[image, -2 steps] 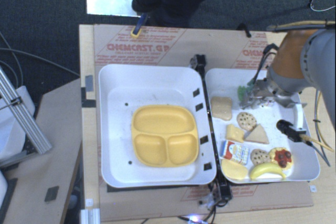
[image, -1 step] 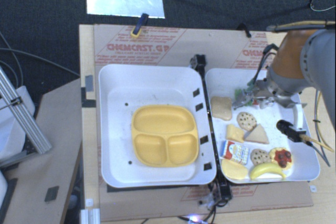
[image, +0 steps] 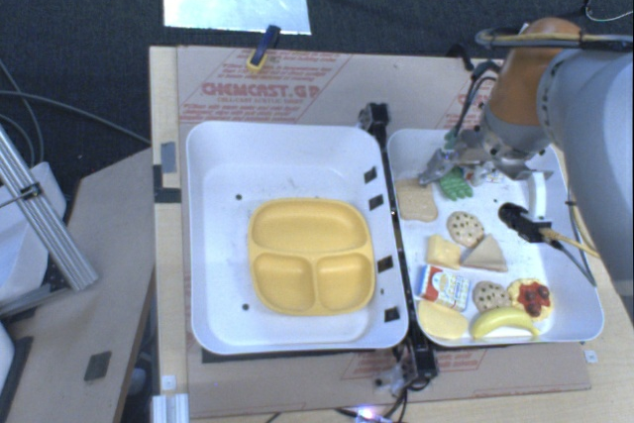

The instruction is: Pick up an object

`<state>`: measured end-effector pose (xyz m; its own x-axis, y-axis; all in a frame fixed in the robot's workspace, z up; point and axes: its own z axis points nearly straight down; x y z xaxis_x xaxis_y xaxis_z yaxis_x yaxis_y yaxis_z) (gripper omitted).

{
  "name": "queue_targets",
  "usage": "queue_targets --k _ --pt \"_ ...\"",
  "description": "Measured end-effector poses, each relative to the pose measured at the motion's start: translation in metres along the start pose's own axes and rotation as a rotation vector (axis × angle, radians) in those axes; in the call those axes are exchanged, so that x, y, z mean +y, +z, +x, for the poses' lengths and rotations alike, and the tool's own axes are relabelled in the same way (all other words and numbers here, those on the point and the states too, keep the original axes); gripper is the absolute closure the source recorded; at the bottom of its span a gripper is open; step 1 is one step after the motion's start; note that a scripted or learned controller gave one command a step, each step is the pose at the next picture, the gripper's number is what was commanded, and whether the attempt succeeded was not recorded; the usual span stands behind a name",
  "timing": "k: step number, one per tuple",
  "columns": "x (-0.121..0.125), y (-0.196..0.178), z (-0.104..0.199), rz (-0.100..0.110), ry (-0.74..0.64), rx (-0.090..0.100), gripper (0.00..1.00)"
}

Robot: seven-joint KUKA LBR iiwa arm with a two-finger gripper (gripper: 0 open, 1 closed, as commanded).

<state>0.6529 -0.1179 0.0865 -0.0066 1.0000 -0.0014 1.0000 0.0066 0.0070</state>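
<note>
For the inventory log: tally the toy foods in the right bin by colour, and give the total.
Yellow: 3 (banana, cheese slice, flat piece)
Tan or brown: 4 (two cookies, bread slice, wedge)
Green: 1
Red-topped: 1
Carton: 1
Total: 10

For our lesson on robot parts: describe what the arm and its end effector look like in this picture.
The arm is thick, rounded and light grey, with an orange band above the wrist. A thin dark cable loops beside the wrist. The end effector is a small metallic grey assembly, much slimmer than the arm.
</note>
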Motion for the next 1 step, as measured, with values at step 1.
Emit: queue_targets --k 1 --pt "0.0009 -0.0129 -0.0005 -0.006 -0.001 0.0 1.0"
